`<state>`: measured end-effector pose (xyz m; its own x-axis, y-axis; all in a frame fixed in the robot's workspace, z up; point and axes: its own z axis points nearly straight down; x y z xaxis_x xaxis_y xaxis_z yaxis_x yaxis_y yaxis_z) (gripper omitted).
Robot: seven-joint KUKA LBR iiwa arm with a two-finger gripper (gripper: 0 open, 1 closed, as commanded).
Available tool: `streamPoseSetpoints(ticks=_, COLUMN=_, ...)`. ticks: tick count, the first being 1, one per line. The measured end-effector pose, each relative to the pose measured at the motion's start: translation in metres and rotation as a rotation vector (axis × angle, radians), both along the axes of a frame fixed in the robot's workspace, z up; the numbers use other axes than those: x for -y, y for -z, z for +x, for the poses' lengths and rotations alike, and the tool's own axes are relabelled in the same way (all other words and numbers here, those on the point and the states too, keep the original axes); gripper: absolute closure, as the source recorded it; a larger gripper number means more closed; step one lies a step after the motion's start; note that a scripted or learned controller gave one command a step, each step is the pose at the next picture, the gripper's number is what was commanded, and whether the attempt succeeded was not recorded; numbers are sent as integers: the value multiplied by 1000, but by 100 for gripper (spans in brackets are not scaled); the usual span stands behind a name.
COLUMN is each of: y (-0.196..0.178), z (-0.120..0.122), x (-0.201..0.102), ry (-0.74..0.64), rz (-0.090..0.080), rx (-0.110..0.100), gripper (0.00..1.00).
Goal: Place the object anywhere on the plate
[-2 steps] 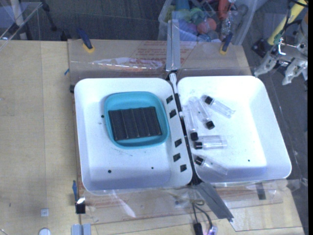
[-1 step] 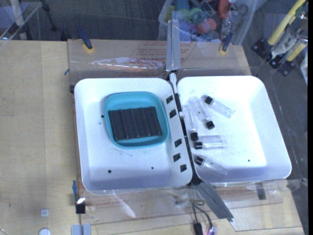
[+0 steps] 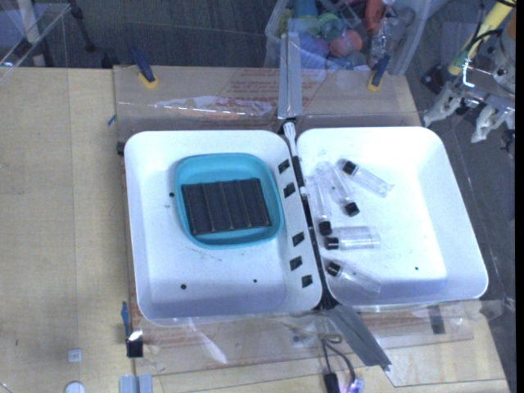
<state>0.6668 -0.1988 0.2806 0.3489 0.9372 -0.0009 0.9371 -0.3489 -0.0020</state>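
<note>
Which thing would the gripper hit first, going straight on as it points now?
Probably the dark surface beyond the right bin's far corner: the gripper hangs there, seemingly pointing down. Depth is unclear.

Even, diffuse overhead light with a cool bluish cast. The two white bins (image 3: pixel 409 277) read bright, near overexposure, with soft shading along their inner walls. Clear plastic sheeting (image 3: pixel 205 103) behind the bins shows faint glare. The floor beyond the bins is dim. Overall focus is soft and detail grainy; small items blur.
</note>
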Motion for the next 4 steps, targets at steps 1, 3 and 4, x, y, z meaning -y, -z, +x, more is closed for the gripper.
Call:
streamPoseSetpoints(ticks=1, y=26, z=0, x=9, ry=40, rz=0, rx=-1, gripper=0)
streamPoseSetpoints(ticks=3, y=34, z=0, x=11, ry=105, rz=0, rx=-1, gripper=0)
streamPoseSetpoints(ticks=4, y=45, z=0, x=15, ry=51, rz=1, rx=-2, gripper=0)
